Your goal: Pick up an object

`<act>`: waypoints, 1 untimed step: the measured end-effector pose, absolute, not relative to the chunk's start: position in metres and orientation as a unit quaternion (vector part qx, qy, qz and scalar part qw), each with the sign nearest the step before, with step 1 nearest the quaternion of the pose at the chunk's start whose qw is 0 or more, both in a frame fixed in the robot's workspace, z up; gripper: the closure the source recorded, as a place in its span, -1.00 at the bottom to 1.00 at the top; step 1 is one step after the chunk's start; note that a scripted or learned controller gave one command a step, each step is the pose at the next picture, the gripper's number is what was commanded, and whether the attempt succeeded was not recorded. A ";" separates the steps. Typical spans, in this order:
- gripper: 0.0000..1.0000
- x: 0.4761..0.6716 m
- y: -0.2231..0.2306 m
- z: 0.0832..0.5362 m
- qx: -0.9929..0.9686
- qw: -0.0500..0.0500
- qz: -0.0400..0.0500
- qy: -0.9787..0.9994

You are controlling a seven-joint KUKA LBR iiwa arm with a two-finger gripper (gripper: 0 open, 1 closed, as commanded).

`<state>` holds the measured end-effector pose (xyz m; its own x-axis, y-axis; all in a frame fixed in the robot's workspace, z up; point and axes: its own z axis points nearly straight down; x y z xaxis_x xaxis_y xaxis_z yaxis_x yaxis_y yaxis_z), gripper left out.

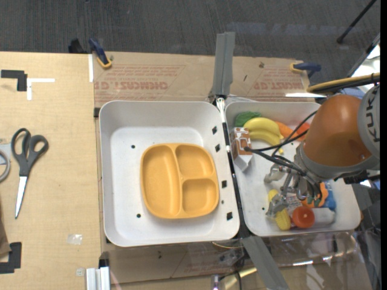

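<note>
Target candidates sit in the right bin [254,222], clustered at its near edge: a small yellow piece [282,220] touching a red piece [303,216], with a banana [264,128] at the far edge. Gripper [284,199] hangs just above the yellow piece; whether it has closed we cannot tell, cables obscure it. We judge a straight descent centred on one item best, avoiding the neighbour. Left bin [115,174] holds a tray [179,180].

Mirrored "CHEMCAL" print on cardboard [151,77]
</note>
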<state>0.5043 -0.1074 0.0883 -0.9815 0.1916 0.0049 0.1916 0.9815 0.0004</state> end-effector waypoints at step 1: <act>1.00 0.505 -0.106 0.094 -0.095 0.004 -0.001 -0.995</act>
